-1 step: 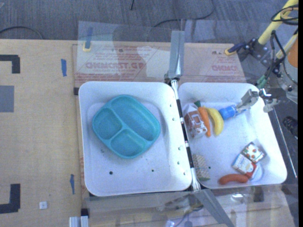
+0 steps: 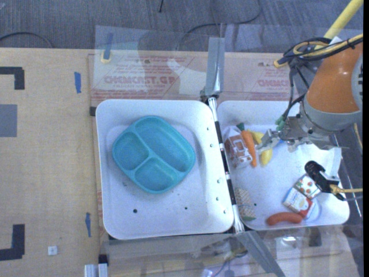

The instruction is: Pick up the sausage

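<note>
So the small reddish-orange toy sausage (image 2: 285,218) is lying right at the near edge of the right-hand shallow white bin (image 2: 271,178), flat on its side, just below a little red-and-white carton (image 2: 301,194) and almost touching it. That's the thing to grab, and nothing's got hold of it yet.

The grey arm with the orange band (image 2: 331,91) hangs over the far right part of that bin, and the gripper (image 2: 279,136) sits up near an orange carrot-shaped toy (image 2: 249,148), a yellow piece (image 2: 265,154) and a brown-and-white packet (image 2: 235,148). Honestly it's too blurry there to say whether the jaws are spread or closed, so I can't tell. Nothing looks to be between them, though.

I'd call this the approach step, barely started. The sausage is well apart from the gripper, so next it needs to travel toward the near edge, line up across the sausage's short axis and come down without clipping the carton or the bin wall.

The round teal divided plastic plate (image 2: 153,153) sits in the left bin (image 2: 115,212), out of the way.
</note>
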Robot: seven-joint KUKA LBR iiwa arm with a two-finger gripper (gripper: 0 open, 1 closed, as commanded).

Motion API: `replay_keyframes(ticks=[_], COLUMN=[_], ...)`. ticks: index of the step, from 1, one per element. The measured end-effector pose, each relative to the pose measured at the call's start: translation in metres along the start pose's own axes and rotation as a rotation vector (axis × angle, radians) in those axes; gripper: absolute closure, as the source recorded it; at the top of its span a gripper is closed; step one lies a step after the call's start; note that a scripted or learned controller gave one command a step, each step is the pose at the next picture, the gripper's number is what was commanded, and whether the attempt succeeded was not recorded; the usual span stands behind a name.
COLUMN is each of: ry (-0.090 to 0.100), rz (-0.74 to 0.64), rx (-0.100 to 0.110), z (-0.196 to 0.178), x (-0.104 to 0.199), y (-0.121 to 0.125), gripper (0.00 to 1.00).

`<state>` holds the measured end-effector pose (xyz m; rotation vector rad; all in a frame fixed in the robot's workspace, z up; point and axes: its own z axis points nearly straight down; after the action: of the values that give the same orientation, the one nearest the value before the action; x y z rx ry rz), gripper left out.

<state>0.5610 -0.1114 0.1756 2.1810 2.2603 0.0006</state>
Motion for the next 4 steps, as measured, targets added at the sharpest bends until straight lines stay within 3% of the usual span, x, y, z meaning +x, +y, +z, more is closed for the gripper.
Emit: replay_keyframes(ticks=[1,2,3,4], ry=[-0.002,-0.005,-0.005,-0.001], rz=[-0.292,-0.288,-0.288,-0.161], rx=[-0.004,-0.009,-0.009,-0.002], z=[-0.072,-0.083,-0.083,0.081], x=[-0.030,-0.032,-0.033,-0.003], y=[-0.018,-0.018,-0.018,-0.044], gripper=[0.00,1.00,0.00,0.00])
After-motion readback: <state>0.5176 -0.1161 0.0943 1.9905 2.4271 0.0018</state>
